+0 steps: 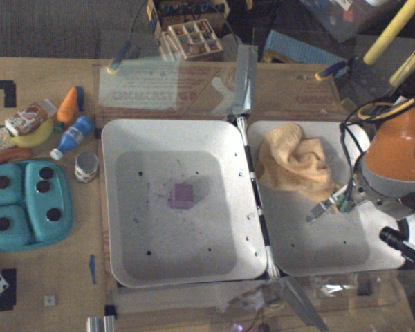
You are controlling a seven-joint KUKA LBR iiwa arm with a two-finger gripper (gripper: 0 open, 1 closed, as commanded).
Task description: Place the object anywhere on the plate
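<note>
Purple block [181,195] sits mid left bin [124,144], well apart from gripper [323,210]. Gripper over right bin, just below tan cloth [295,160]. Fingers blurred, spread cannot tell. Plate unclear, perhaps teal tray [28,203]. Advice: centre over block, descend straight.

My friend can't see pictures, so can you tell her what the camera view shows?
A grey and orange robot arm reaches from the right over the right bin, its gripper low beside a crumpled tan cloth. A small purple block sits alone in the left bin. Toys lie left of the bins, among them a teal tray.
</note>
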